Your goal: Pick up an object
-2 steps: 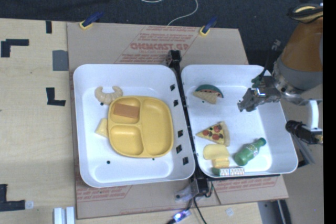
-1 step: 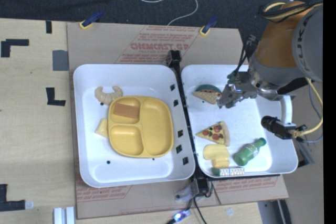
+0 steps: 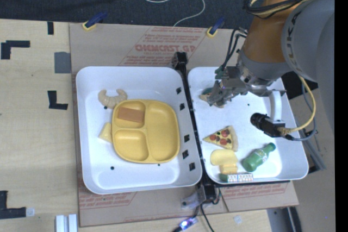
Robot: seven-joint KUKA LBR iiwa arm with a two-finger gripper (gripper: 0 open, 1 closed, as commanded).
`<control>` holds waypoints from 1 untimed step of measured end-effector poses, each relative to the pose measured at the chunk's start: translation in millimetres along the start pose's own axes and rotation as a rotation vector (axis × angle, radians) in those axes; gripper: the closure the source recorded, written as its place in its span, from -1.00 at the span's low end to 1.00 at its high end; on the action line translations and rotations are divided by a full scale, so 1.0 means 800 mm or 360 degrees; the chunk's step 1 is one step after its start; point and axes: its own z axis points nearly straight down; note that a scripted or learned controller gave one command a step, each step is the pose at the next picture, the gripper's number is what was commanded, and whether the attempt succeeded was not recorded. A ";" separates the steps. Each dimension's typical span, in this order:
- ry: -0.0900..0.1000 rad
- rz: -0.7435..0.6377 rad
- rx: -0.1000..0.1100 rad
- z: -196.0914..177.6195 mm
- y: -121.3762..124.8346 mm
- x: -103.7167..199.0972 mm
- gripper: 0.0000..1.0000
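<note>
Gripper point(image 3: 220, 92) low over right white bin point(image 3: 288, 168), on a small tan object point(image 3: 208, 97); finger state can't tell. Below gripper: pizza slice toy point(image 3: 222, 138), green plastic bottle point(image 3: 258, 157).

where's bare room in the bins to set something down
Left bin: bare strip along the near edge below the yellow tray. Right bin: the middle is open. Crowded at the pizza slice and green bottle.
</note>
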 end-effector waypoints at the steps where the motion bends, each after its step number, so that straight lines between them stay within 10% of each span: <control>1: 0.0001 0.0000 -0.0001 -0.011 0.022 0.061 1.00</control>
